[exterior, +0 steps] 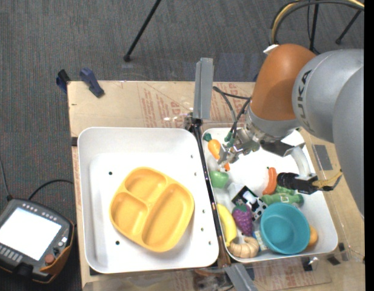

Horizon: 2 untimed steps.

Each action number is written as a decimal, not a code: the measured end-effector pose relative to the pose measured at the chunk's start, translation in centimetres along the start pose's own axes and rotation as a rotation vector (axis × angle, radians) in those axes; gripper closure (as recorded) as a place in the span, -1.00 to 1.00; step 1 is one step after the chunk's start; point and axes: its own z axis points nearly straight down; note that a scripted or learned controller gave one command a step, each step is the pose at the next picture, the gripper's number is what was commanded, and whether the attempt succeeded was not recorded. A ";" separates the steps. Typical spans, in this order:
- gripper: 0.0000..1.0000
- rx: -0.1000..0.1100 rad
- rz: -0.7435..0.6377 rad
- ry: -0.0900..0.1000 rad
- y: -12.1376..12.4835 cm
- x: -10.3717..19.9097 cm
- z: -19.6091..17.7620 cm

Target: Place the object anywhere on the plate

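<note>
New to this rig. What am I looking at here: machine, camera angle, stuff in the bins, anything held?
One fixed camera looks down at a slant on a bench with two shallow white bins. The grey and orange machine reaching in from the right is a KUKA robot arm; its claw hangs over the right bin, near an orange carrot toy. I can't tell whether it holds anything. The left bin holds a yellow divided plate, the target for the object. The right bin is crowded with toy food, including a banana, purple grapes, and a teal bowl.
</note>
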 end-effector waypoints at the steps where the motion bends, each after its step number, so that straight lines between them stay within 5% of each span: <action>1: 1.00 -0.007 -0.097 0.001 -2.0 6.4 -3.8; 2: 1.00 -0.006 -0.269 0.000 -4.2 13.9 -7.7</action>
